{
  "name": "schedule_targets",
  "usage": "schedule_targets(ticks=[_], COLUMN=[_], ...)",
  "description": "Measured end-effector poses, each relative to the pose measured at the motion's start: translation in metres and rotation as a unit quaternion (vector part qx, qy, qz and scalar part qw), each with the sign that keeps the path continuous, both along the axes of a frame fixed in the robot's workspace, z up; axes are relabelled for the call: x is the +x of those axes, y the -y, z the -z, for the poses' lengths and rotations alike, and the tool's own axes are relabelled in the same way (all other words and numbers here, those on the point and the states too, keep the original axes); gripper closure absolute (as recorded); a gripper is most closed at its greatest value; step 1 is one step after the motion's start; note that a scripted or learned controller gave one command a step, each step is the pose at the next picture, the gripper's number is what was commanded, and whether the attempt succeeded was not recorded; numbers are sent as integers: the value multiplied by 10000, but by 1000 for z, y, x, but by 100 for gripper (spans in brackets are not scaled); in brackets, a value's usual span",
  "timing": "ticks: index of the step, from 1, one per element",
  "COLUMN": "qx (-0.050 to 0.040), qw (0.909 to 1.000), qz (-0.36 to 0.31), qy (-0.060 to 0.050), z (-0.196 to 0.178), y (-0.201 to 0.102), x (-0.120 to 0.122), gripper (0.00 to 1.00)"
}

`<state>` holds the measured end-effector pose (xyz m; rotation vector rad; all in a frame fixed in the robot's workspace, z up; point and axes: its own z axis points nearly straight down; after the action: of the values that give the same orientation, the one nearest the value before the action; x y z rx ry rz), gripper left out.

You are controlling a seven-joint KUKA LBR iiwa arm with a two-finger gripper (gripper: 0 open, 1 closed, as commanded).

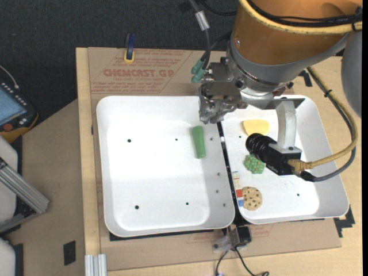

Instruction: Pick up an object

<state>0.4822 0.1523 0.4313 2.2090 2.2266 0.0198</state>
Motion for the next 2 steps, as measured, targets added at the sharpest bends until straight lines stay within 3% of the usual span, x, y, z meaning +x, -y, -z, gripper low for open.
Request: schedule_targets(ticks=[1,2], qx=[-36,-25], qw=[9999,10000], qz=[81,34], qy=[-85,-47], z=[29,18], y=[74,60], x=[-3,-3], gripper=[100,100])
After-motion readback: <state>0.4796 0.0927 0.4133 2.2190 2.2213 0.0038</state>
